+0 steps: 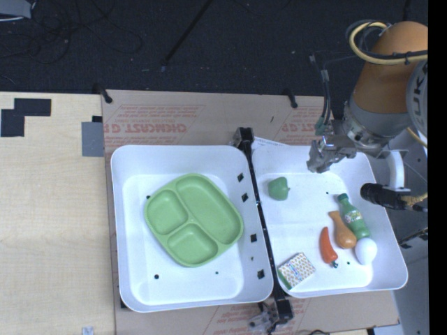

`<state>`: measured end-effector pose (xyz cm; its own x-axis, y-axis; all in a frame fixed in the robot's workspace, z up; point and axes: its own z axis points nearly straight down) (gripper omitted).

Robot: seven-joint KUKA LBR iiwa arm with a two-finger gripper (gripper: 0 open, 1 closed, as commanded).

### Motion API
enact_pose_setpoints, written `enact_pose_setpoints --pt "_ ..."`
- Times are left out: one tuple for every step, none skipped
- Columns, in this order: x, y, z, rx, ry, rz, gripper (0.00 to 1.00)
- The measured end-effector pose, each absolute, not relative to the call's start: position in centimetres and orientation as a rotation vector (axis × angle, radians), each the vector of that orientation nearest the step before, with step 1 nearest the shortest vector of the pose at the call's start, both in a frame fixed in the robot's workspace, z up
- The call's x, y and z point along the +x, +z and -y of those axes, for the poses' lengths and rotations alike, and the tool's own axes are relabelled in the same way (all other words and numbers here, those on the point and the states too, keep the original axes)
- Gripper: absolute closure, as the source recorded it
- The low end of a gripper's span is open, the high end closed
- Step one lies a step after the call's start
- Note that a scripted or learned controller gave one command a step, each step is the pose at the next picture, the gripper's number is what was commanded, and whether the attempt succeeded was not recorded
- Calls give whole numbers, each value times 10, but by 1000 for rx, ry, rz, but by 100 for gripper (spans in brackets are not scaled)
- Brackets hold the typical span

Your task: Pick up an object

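The right bin [297,208] holds a green pepper [279,188], a green bottle [353,217], an orange gourd-shaped toy [342,232], a red chili [327,246], a white egg [365,250] and a small patterned packet [297,269]. My gripper [322,156] hangs over the bin's back edge, up and to the right of the pepper, apart from every object. Nothing shows between its fingers.
The left bin [133,173] carries a green three-compartment plate [193,218]. A black divider [253,208] runs between the bins. A black cylinder [383,195] juts in at the right bin's right rim. Cardboard [181,117] lies under both bins.
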<state>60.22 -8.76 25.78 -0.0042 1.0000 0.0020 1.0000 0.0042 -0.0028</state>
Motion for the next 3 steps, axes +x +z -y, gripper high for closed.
enact_pose_setpoints --pt "605 244 36 -2214 2 2223 100" --pt "602 230 -20 -2213 3 2223 100" --pt "590 238 -75 -2212 2 2225 100"
